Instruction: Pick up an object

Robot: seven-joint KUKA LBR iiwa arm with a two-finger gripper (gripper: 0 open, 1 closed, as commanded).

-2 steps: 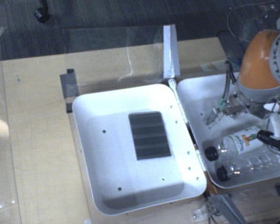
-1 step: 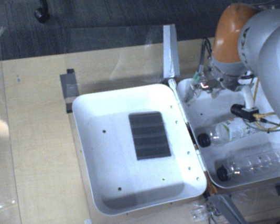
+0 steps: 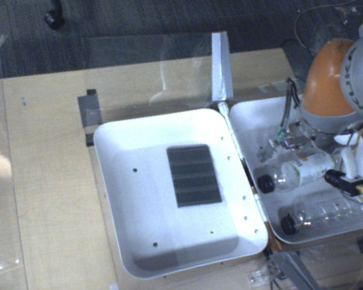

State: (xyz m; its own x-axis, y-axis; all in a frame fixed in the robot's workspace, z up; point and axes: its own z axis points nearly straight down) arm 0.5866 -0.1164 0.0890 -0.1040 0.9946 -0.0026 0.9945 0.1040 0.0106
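**Q:** Where was your pincer?

**A:** My pincer [image 3: 290,142] was down inside the right-hand shallow white plastic bin [image 3: 255,126]. It hung off my grey arm with the orange band [image 3: 328,82], which came in from the view's right.

**Q:** Released or clenched?

**A:** Couldn't tell. Wires and the wrist hid that part from above.

**Q:** And the thing to pick up?

**A:** Two candidates, both in that same bin. The first clear plastic bottle with a black cap [image 3: 300,173] lay on its side just below my pincer in the view. It was very close, but I couldn't say whether it was touching. Its cap pointed away from my arm, toward the other bin. The second clear plastic bottle with a black cap [image 3: 331,212] lay on its side beyond the first one, farther from my pincer, along the bin's lower wall. It was roughly parallel to the first, with its cap pointing the same way.

**Q:** Anything else?

**A:** The left-hand shallow white plastic bin [image 3: 136,203] sat across the adjoining rims from my pincer. A dark grey ribbed rectangular mat [image 3: 194,174] lay flat near its middle, well apart from my pincer. Both bins stood on the pale wooden bench [image 3: 52,197].
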